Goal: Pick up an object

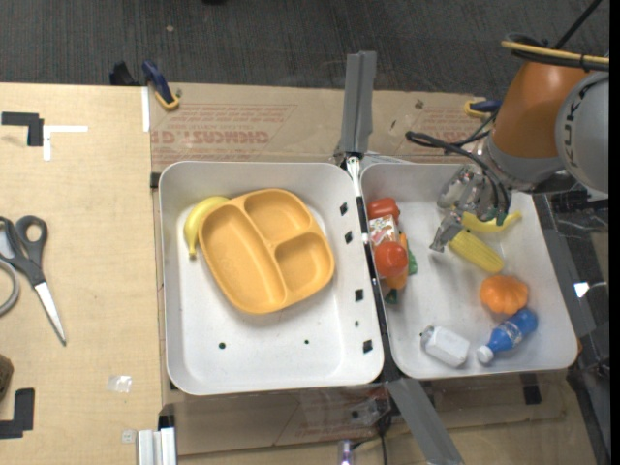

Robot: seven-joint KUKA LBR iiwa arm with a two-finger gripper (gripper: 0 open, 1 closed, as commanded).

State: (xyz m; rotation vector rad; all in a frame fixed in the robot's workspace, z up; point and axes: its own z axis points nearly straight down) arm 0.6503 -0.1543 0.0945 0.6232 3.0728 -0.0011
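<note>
From where I stand, the arm [557,105] leans in over the right bin [412,352], its gripper [455,223] hanging low near the bin's upper middle. The metal fingers [446,235] point down and left, slightly parted, with nothing between them. Just beside them, to the right, lies a yellow corn cob [477,250], and behind the gripper a banana [499,221] pokes out. Below the corn sits an orange [504,294], then a blue bottle with a white cap [506,337], and a small white container [446,347] near the front wall. Against the bin's left wall stands a red packet with a tomato-like fruit [387,250].

The left bin [194,356] holds a yellow divided plate [266,250], tilted, with another banana [199,221] tucked under its upper left edge. Scissors [34,269] rest on the wooden bench [77,182] at far left.
</note>
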